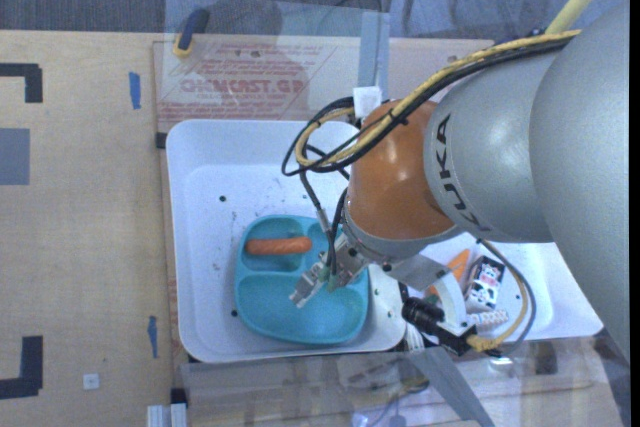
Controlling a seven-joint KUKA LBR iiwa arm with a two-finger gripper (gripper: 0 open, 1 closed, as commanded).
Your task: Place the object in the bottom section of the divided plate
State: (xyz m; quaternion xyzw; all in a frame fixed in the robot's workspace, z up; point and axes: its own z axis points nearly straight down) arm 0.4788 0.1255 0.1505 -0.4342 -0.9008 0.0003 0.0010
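Note:
A blue divided plate (345, 320) lies in the left white bin (200, 215), toward its front. An orange sausage-shaped object (278, 246) rests in the plate's upper section, lying crosswise. My gripper (320, 281) hangs over the plate's middle, just right of and below the sausage, above the ridge between the sections. Nothing shows in its grasp. The orange wrist band and grey arm cover the plate's right edge and much of the bin behind it.
The right bin (560, 315) holds a small orange piece (457, 264), a black-and-white patterned box (485, 284) and a white ridged item (490, 318). Black and yellow cables loop around the wrist. A clear sheet lies behind the bins.

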